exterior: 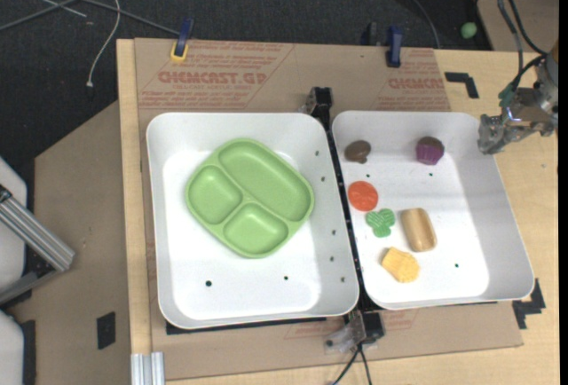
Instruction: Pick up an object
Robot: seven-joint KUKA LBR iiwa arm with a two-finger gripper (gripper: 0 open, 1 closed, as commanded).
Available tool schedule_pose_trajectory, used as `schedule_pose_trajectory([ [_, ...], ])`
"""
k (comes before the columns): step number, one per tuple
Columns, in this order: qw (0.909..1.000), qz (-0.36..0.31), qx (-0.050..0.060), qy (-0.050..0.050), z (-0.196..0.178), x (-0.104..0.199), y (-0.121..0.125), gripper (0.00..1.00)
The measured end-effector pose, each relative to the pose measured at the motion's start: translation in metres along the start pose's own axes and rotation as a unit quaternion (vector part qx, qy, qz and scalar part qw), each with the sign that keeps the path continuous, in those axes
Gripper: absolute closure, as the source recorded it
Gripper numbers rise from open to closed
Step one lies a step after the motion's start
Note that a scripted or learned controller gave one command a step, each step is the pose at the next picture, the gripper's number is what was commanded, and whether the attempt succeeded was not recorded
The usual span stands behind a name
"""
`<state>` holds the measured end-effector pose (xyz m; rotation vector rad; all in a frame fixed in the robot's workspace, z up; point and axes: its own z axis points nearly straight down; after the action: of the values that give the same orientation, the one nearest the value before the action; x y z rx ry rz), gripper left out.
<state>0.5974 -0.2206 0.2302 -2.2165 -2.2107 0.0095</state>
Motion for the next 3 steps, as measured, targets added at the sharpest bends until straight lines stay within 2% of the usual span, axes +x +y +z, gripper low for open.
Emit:
schedule_pose_trajectory([
  [1, 1.0000, -0.002, -0.006, -0.002, -0.007, 0.000, 0.003, 0.00],
  [2, 1.0000, -0.002, -0.003, 0.000, 0.055, 0.007, 0.004, 0.00],
  [3, 1.0000, -0.001, -0.002, 0.000, 0.116, 0.001, 0.004, 0.00],
])
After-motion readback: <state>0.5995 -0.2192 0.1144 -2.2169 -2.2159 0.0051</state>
